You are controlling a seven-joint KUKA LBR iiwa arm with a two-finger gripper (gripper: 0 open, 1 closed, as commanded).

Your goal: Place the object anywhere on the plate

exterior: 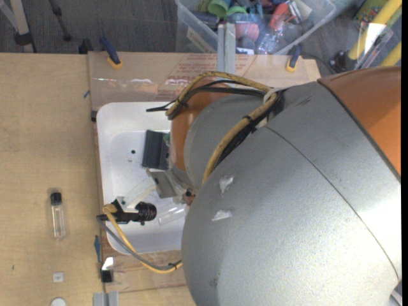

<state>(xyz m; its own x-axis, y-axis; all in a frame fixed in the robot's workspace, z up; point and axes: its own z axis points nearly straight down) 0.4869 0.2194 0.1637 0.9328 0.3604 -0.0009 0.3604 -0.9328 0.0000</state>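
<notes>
Arm [293, 196]: grey bulk fills the view from 3 to 6 o'clock, hiding most of the bench.
Gripper [156, 161]: low over the white bin [118, 129], around 9 o'clock of centre; state cannot be told.
Task object, plate: hidden.
Vial [57, 214]: lies on the bench, 8 o'clock.
Clutter tub [255, 8]: 12 o'clock, far.
</notes>
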